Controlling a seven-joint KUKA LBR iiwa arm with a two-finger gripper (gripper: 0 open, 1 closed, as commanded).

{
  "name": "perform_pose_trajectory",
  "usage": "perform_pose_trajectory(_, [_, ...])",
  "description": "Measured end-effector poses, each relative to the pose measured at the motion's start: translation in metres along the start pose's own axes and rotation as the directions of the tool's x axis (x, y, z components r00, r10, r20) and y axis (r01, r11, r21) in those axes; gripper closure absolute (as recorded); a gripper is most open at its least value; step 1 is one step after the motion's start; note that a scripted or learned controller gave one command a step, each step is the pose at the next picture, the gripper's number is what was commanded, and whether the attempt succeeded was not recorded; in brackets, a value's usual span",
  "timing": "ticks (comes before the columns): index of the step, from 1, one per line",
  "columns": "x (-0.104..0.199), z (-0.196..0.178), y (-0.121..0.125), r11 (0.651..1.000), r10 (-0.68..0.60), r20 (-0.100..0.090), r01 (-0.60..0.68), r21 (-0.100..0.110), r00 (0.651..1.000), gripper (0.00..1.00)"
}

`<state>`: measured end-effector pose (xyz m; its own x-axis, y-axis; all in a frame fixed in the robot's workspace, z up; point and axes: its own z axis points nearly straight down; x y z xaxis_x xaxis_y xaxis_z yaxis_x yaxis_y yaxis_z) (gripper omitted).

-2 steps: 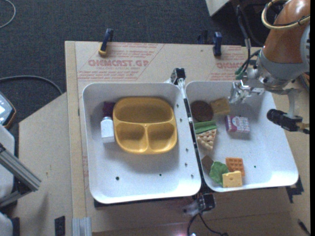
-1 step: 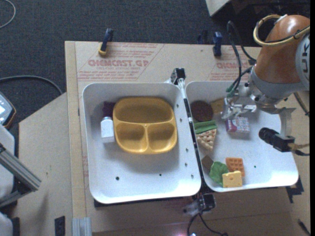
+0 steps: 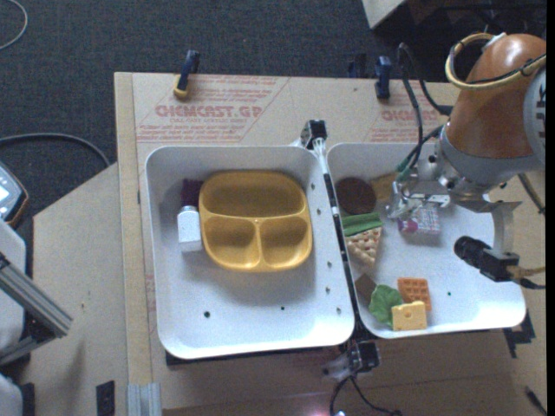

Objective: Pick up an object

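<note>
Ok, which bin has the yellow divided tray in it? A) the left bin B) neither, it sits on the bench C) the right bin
A: the yellow divided tray lies inside the left bin, next to a small white bottle.

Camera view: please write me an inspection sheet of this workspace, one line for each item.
Surface: plywood bench bearing the left bin and the right bin.
Job's things: right bin holds a brown disc, pizza slice, waffle, cheese wedge, green leaf.
Clutter: left bin holds a yellow divided plate and a white bottle.
Grippers: pincer low over the right bin; grasp unclear.
Cables: black cables by the arm.
Surroundings: dark carpet.
</note>
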<state>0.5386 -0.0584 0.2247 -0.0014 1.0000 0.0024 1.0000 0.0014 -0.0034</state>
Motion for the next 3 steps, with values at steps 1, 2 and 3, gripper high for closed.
perform_pose_trajectory(1, [-0.005,-0.010,-0.010,1.000,0.002,0.001,-0.002,-0.001,1.000,1.00])
perform_pose_trajectory(2, [-0.004,0.010,-0.005,1.000,0.002,0.001,-0.002,0.001,1.000,1.00])
perform_pose_trajectory(3, [-0.002,-0.011,-0.012,1.000,0.001,0.003,-0.001,-0.007,1.000,1.00])
